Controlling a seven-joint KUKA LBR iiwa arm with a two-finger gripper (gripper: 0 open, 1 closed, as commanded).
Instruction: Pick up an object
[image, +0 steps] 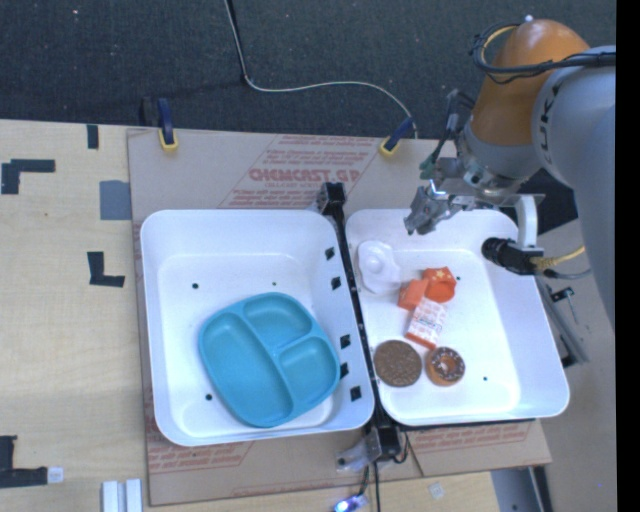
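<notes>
Nearest the camera, below and left of the jaws, a brown cookie (398, 363) and a sprinkled donut (445, 366) lie in the right bin (520, 385). Closer beneath, an orange packet (428, 302). The jaws (423, 219) hang empty; their spread cannot be told.

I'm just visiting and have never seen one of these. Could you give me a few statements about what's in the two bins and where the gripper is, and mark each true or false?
1. The blue tray lies in the left bin. True.
2. The gripper is above the left bin. False: it hangs over the right bin's far edge.
3. Two round cookies lie side by side in the right bin. True.
4. The gripper is holding the orange item. False: that lies on the bin floor, apart from the gripper.
5. The blue tray holds the cookies. False: they lie in the other bin.
</notes>
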